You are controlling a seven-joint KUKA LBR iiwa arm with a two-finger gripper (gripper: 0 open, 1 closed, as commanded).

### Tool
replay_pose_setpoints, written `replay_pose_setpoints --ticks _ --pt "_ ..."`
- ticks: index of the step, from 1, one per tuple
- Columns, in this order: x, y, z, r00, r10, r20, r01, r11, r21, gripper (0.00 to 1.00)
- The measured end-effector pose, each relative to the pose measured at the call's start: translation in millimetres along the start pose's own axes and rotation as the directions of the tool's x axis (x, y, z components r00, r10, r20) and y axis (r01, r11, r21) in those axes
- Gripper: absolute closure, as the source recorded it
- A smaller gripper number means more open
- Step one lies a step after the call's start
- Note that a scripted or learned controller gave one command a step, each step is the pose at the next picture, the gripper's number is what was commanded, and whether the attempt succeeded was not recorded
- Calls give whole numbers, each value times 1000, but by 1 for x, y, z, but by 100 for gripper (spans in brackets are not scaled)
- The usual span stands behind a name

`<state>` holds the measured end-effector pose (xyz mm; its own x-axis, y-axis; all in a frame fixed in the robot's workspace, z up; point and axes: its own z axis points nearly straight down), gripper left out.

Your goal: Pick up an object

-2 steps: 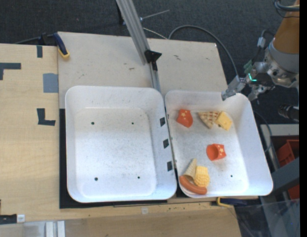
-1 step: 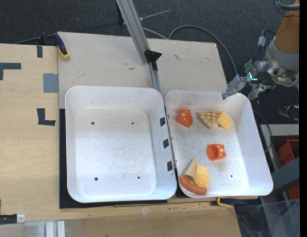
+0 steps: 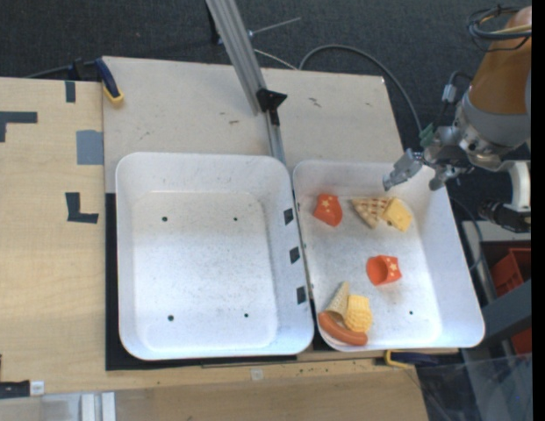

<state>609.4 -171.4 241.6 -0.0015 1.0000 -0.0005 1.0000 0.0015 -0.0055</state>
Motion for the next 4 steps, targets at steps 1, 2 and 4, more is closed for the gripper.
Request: replay_pose_setpoints --ticks 1,2,4 --pt "3 -3 65 1000 0 -1 0 1000 3 0" --pt "9 -2 129 1000 -1 -1 1 1000 2 0" --pt "13 5 52 1000 -1 1 1 1000 -11 100"
